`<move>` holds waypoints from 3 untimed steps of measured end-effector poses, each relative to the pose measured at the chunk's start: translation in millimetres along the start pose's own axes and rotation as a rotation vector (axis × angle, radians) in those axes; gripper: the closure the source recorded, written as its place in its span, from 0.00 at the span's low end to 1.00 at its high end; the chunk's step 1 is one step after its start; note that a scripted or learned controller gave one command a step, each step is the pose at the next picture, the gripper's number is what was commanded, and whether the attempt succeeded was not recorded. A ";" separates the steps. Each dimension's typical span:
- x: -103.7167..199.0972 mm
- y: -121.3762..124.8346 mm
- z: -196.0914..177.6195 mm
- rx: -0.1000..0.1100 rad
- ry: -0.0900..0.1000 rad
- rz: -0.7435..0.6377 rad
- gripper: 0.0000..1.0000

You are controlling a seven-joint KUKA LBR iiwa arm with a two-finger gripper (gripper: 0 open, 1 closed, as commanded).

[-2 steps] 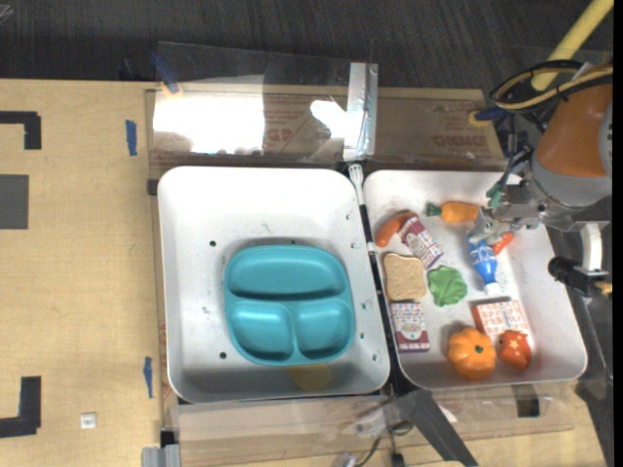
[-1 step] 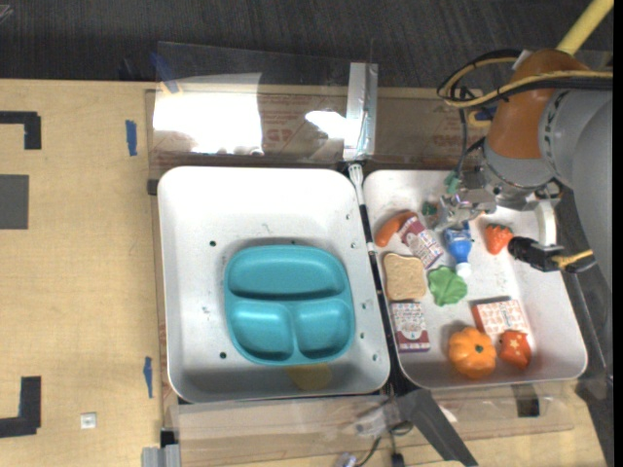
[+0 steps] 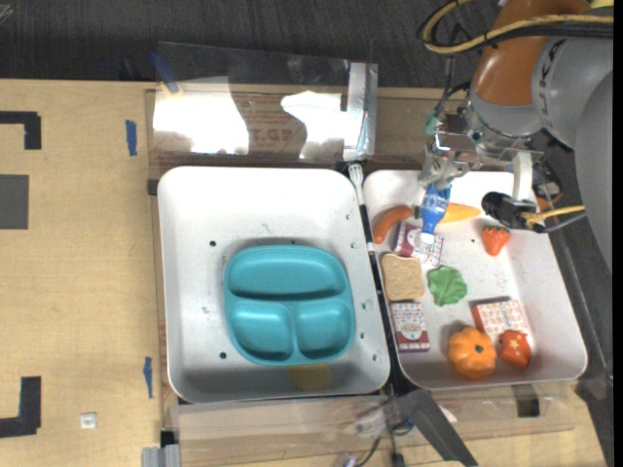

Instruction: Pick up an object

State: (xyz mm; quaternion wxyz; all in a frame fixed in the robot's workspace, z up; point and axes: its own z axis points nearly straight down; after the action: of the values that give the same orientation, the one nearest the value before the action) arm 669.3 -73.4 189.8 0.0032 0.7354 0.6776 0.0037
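Grey pincer (image 3: 440, 178) low over right bin (image 3: 565, 358), fingertips blurred against blue packet (image 3: 434, 209); grip unreadable.

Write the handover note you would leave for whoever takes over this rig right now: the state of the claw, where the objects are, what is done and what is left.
Claw: low over the far end of the right bin, above the blue-and-white packet; nothing visibly held.
Right bin also holds: sausage, bread slice, green leaf, two red cartons and, pumpkin, tomato, strawberry.
Left bin: teal divided tray.
Done: no pick confirmed.
Left: grasp and lift one object.
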 end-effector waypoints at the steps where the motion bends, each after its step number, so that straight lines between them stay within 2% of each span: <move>1: -75.3 -55.3 58.2 0.017 -0.004 -0.022 1.00; 2: -72.8 -5.9 100.7 0.046 0.004 -0.233 1.00; 3: -70.1 -6.6 103.2 0.047 0.008 -0.233 0.00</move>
State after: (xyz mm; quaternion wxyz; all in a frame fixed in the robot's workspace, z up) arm 658.0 -142.7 86.4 -0.0164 0.6516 0.7583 -0.0097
